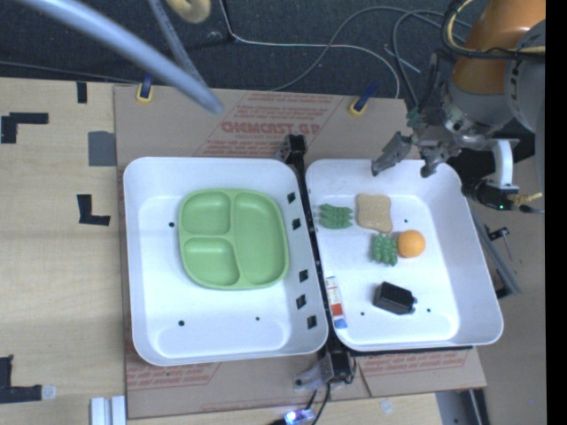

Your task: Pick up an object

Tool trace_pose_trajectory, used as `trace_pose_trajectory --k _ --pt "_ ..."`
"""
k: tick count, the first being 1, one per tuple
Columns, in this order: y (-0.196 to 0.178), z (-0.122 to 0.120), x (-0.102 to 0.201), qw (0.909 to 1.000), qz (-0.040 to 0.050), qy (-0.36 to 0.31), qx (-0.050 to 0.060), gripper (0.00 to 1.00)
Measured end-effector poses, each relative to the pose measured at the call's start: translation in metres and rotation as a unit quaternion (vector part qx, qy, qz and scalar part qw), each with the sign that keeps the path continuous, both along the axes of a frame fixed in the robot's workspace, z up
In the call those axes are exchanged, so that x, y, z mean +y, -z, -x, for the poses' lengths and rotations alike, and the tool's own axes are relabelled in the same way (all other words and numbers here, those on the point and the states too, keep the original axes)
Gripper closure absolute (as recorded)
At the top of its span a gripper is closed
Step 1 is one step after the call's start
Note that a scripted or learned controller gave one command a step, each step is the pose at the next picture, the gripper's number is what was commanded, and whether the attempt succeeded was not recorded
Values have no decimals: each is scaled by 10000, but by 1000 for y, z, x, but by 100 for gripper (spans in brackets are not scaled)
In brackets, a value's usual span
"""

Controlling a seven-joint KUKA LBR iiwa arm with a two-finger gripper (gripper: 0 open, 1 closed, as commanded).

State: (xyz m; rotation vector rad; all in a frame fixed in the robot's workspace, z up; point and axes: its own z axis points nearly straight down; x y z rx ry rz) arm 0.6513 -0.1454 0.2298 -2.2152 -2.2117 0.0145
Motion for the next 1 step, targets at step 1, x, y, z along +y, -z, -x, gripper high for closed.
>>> trace_pose_trajectory --k 1 --pt "-8 -3 0 10000 10 -15 -66 0"
